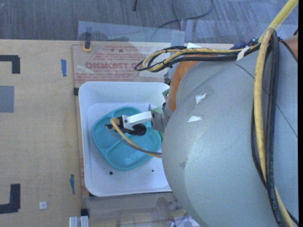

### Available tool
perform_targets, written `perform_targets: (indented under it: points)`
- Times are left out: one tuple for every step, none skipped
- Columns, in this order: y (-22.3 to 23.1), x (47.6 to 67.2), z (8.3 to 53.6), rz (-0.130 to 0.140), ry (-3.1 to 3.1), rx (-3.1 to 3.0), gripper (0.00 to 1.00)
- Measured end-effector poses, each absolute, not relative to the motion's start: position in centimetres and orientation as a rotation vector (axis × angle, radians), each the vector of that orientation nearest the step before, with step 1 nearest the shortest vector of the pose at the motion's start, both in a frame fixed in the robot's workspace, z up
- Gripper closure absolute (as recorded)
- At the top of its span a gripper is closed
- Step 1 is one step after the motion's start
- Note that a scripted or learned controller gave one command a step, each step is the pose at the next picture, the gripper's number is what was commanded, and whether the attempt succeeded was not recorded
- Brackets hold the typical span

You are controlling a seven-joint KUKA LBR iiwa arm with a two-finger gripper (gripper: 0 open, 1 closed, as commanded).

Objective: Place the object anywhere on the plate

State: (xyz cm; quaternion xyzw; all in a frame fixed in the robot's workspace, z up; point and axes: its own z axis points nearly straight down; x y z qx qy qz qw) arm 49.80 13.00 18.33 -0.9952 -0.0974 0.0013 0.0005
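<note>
One grey arm [222, 141] bulks nearest to us, covering the right half of the frame from the lower edge up. Yellow and black cables [199, 55] run across its top and down its right side. We see its orange band [176, 77] at the arm's upper left edge. Just below that, the gripper [158, 119] pokes out leftward from under the arm, over the right side of the teal plate [106, 137]. We cannot tell whether it is open or closed, or whether it has hold of anything.

The plate is divided into compartments and lies on the floor of the white bin [94, 92], left of centre in the frame. Two small dark specks [111, 173] sit on the bin floor just below the plate. The bin rests on a pale wooden bench [38, 126] marked with black tape [12, 64] and blue tape [63, 68].

Above the bin lies a cardboard sheet [113, 63] with red lettering, and an orange clamp [87, 46] sits at its upper left corner. Farthest off, along the top, we see grey carpet [57, 4].
</note>
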Motion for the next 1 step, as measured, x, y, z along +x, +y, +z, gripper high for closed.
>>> perform_targets:
  points:
    - [11.30, 47.75, 10.08, 0.010, -0.429, -3.110, 1.00]
